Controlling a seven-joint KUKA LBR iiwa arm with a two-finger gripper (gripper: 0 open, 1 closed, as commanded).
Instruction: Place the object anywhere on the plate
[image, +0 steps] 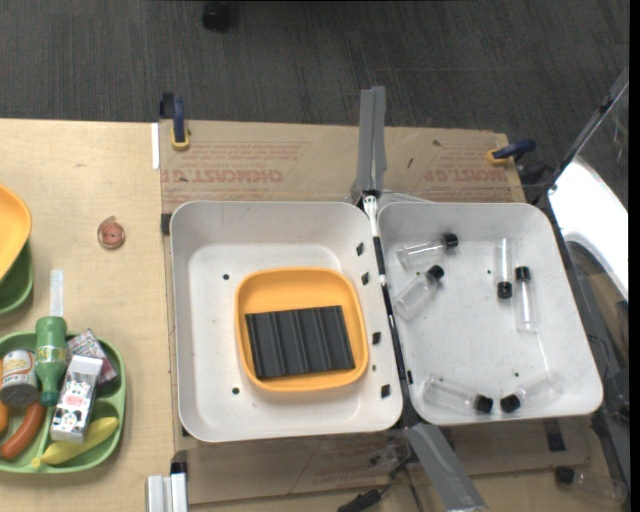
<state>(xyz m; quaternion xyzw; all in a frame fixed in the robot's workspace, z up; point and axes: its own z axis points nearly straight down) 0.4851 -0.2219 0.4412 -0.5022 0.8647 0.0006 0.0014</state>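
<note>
Off the bins, at far left, a green tray (112, 432) of toy food is noted; it plays no part.

In the left bin (200, 245) the orange plate (300, 284) lies flat at centre. A dark ribbed block (298, 340) already rests on it, wholly within the rim. If that block is the object meant, the placing is judged complete.

In the right bin (465, 335) several clear vials with black caps lie scattered. Two are near the dividing wall, one upper vial (428, 247) and one lower vial (416, 290). Two more lie further right, and two are against the front wall.

The gripper's state cannot be told.

Should a vial be the object, the lower vial is judged the better pick, being apart from its neighbours. It should be taken across its narrow body, not lengthwise. A round vial is expected to roll, so it should be released low and laid along the block's grooves.
</note>
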